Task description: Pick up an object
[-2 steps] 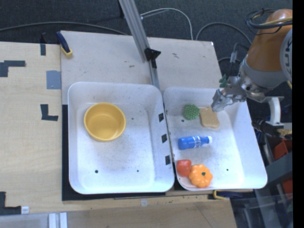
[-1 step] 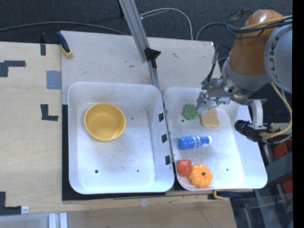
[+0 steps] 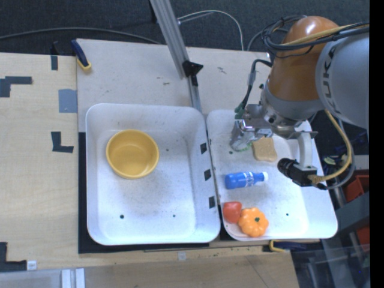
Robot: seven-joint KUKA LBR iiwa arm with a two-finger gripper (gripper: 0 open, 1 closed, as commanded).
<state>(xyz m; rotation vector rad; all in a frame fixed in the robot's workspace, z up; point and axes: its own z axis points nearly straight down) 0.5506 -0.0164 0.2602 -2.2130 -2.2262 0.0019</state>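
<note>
Right bin (image 3: 318,221) contents: a tan, bread-like piece (image 3: 264,149) near the upper middle; a blue bottle (image 3: 245,179) lying on its side below it, white cap pointing right; a small red object (image 3: 231,210) and an orange pumpkin-shaped toy (image 3: 254,222) touching each other at the bin's lower left corner.

Gripper (image 3: 242,138) sits low over the right bin, just left of the tan piece and above the blue bottle. Its metal end looks close to or touching the bin floor, with a faint greenish bit at the tip; the view is too poor there to say what that is. Whether the gripper is spread or closed cannot be told from this angle, and nothing is plainly seen held in it.

Arm (image 3: 300,65), orange band uppermost, comes in from the right, over the bin's upper edge.

Left bin (image 3: 102,221) holds a yellow bowl (image 3: 132,153), upright, in its upper left part, well apart from the gripper.
</note>
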